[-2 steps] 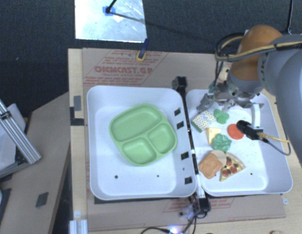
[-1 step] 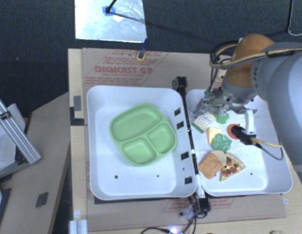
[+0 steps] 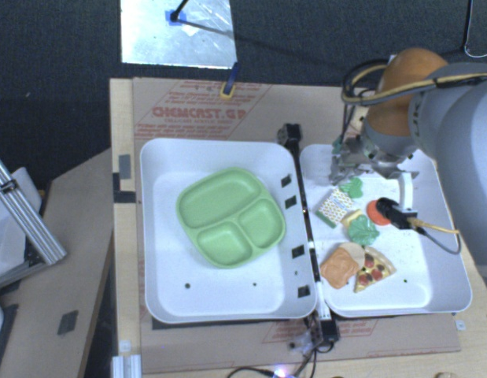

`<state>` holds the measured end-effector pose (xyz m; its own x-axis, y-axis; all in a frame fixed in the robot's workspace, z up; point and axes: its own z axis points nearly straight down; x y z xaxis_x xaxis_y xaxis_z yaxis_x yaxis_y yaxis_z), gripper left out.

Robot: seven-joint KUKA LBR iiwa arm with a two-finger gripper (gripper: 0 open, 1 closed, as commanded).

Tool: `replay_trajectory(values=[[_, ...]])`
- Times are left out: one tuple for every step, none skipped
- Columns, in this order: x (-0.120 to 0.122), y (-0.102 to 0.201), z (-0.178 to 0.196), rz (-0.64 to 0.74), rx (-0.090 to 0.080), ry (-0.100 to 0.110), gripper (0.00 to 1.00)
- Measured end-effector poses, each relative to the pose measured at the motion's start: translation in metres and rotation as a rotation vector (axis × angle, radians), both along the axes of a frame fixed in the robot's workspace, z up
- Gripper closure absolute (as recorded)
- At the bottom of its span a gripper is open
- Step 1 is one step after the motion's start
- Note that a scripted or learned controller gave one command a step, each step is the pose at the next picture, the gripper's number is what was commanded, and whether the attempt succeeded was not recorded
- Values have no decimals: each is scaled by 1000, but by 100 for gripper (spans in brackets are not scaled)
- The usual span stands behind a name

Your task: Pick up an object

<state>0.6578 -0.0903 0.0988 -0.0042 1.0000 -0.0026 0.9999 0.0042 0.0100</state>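
While the left bin [image 3: 166, 290] bears just a green plate [image 3: 231, 217], lying flat near its middle, all the small pieces lie in the right bin [image 3: 441, 278]. Toward that bin's left side are a checked cracker [image 3: 335, 207] and, nearer the front, a tan bun [image 3: 340, 265]. The gripper [image 3: 343, 166] hangs low over the back left part, just beside a small green piece [image 3: 352, 187]. Whether it touches that piece, and whether it is wide or narrow, I cannot tell. Further right lie a leafy green [image 3: 361, 229], a pizza slice [image 3: 374, 271] just beside the bun, and a red piece [image 3: 376, 209]. Nothing shows in the gripper's hold and every piece seems to rest on the bin floor, so I judge the pick not yet done. Left to do: close on one piece, likely the small green piece, and lift it clear
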Motion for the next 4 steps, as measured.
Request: replay_trajectory(values=[[-1, -5, 45, -4, 2, 5, 100], [-2, -6, 90, -4, 2, 3, 100], [-1, -6, 129, 0, 2, 4, 100], [2, 46, 123, 6, 4, 7, 100]])
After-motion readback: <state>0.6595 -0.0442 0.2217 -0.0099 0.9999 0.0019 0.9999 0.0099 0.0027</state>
